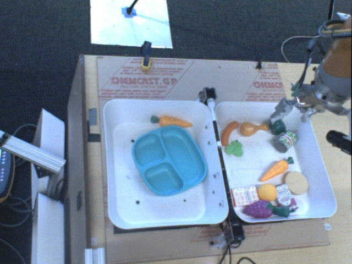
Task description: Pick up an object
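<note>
I am at the approach step, my gripper (287, 113) open and empty above the green can (284, 140) in the right bin (322, 169), and next I must lower onto it.

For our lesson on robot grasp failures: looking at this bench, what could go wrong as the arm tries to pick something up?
1. The gripper sits at the right bin's far edge, so it could strike the wall.
2. The dark green item and the can beside it look close enough that reaching for one might knock the other away.
</note>
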`<control>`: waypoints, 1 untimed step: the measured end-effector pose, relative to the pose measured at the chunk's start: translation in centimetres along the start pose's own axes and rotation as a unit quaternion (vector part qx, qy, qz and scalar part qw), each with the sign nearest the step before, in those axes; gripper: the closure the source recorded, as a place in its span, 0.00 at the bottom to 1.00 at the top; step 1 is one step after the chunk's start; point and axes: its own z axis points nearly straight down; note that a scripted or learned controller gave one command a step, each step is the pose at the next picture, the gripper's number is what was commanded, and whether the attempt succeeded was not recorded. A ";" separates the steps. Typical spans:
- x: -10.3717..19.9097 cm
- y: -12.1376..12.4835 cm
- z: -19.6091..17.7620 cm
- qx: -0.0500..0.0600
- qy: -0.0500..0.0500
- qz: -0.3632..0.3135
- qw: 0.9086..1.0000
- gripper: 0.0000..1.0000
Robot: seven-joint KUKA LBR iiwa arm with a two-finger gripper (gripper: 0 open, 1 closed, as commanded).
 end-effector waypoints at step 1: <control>-3.7 3.6 15.5 0.000 0.000 0.000 1.000 0.00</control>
